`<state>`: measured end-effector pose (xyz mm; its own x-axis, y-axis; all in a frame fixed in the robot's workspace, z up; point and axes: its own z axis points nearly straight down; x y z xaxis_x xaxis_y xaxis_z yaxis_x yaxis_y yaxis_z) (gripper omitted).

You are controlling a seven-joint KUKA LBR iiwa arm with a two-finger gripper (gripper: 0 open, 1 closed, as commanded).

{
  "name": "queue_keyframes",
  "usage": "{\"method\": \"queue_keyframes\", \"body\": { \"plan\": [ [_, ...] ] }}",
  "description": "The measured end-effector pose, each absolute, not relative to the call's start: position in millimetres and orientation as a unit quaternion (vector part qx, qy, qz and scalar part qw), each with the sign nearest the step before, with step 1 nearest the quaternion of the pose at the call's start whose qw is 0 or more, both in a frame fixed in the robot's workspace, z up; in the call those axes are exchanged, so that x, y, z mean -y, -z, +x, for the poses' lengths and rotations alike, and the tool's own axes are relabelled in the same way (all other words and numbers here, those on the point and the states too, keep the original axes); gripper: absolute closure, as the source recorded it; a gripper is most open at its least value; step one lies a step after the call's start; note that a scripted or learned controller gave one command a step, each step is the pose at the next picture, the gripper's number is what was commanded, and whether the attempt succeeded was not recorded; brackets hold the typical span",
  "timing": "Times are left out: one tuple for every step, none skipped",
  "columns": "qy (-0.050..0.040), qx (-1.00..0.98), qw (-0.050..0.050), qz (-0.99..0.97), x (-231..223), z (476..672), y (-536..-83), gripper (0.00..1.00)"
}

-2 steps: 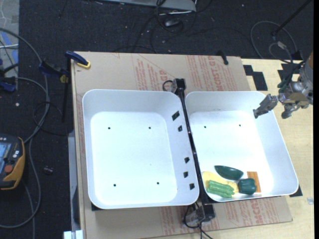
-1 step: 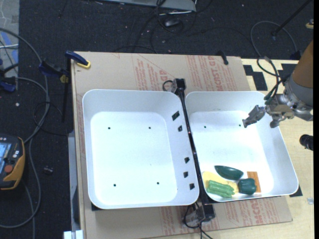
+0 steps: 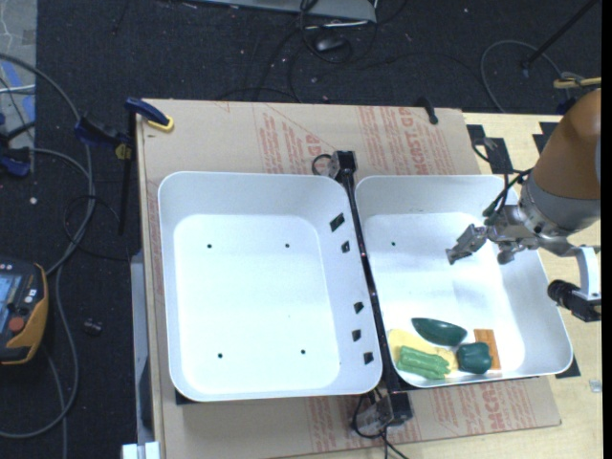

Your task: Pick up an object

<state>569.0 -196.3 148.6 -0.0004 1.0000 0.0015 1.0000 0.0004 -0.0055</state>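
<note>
The gripper point(image 3: 469, 247) hangs over the bare floor of the right bin point(image 3: 421, 194), its grip unreadable from above. At the bin's six o'clock edge huddle a dark green piece point(image 3: 439, 330), a light green ridged piece point(image 3: 422, 361), a teal block point(image 3: 473, 357) and an orange block point(image 3: 487, 338).

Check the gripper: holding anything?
No. The gripper hangs above bare floor in the right bin, nothing between its fingers; the objects lie apart.

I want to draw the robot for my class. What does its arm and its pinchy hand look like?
The arm is chunky and rounded, with a wide orange band above a grey wrist. Thin black cables loop beside it. Its gripper is small, grey and metal-looking, with dark fingers at the tip.
</note>
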Motion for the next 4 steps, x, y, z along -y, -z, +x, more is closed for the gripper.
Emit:
{"method": "queue_keyframes", "body": {
  "plan": [
    [-0.0010, 0.707, 0.002, -0.707, 194.3, 563.2, -104.8, 0.00],
    [0.0001, 0.707, 0.000, -0.707, 194.7, 564.4, -117.3, 1.00],
    [0.0009, 0.707, -0.001, -0.707, 191.2, 567.2, -160.0, 1.00],
    [0.0011, 0.707, -0.002, -0.707, 191.3, 568.1, -206.6, 1.00]
  ]
}}
